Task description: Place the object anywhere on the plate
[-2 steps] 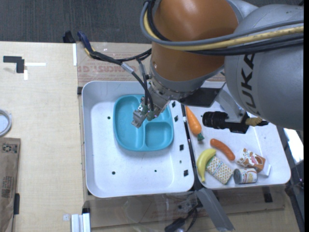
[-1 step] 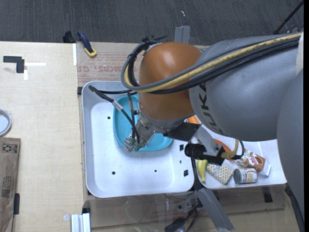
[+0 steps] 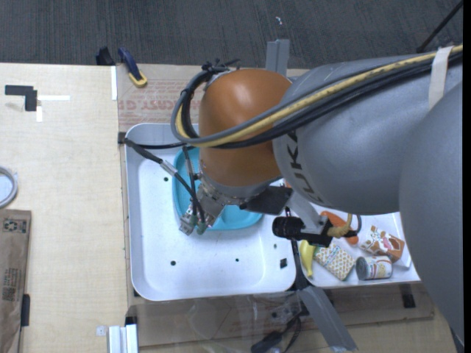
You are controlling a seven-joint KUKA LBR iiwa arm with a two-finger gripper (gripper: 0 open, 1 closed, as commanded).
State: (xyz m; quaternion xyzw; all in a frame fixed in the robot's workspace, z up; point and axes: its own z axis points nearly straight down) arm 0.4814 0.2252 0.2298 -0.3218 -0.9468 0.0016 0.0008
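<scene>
A light blue plate point(image 3: 182, 190) lies in the left white bin point(image 3: 147, 256), mostly hidden under the arm's orange band point(image 3: 239, 127). My gripper point(image 3: 196, 223) hangs at the plate's near-left edge, just above the bin floor. Its fingertips are small and dark against the plate rim, and I cannot make out any object between them. The arm covers the middle of the plate.
The right bin point(image 3: 397, 274) holds an orange item point(image 3: 340, 223), a yellow banana-like piece point(image 3: 306, 259), a checkered packet point(image 3: 335, 261), a can point(image 3: 374, 268) and a printed box point(image 3: 385, 243). A tape roll point(image 3: 6, 188) and brown bag point(image 3: 15, 278) lie on the wooden bench at left.
</scene>
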